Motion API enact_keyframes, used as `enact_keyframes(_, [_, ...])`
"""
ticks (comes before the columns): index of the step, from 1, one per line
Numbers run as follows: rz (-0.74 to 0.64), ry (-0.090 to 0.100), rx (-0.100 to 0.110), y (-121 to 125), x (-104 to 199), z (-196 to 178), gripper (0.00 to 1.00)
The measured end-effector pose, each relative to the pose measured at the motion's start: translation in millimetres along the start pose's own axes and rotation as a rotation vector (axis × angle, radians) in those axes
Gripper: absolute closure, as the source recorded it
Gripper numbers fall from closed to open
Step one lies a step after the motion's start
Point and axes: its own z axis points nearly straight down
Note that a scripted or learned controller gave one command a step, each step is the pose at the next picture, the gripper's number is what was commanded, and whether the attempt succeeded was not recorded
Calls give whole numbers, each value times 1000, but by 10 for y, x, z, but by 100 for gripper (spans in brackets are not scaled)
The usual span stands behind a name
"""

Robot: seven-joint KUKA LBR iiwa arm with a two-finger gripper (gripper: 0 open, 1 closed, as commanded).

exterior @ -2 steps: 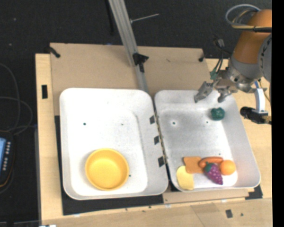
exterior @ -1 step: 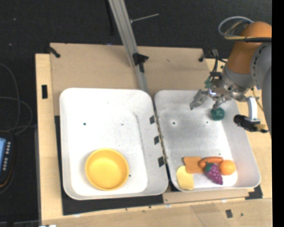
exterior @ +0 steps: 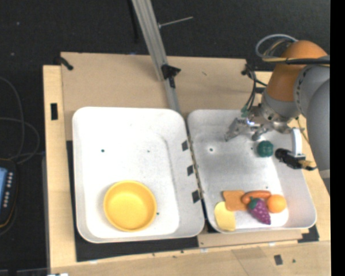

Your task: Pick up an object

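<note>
Over the right white bin point(exterior: 218, 165), the gripper point(exterior: 245, 129) hangs with fingers spread and empty beside the untouched small dark-green ball point(exterior: 265, 149).

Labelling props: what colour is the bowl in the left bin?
Yellow; the bowl shows clearly in the camera view.

Matt white plastic bins point(exterior: 126, 137), glossy yellow plastic bowl point(exterior: 130, 205), bare wooden bench point(exterior: 112, 79)
</note>
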Motion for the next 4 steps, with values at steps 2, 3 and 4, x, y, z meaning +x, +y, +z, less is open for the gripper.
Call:
enact_keyframes(2, [3, 1, -4, -26, -41, -564, 100])
enact_keyframes(3, [3, -1, -9, 33, -140, -1101, 100])
enact_keyframes(4, [1, -1, -11, 128, -117, -1705, 100])
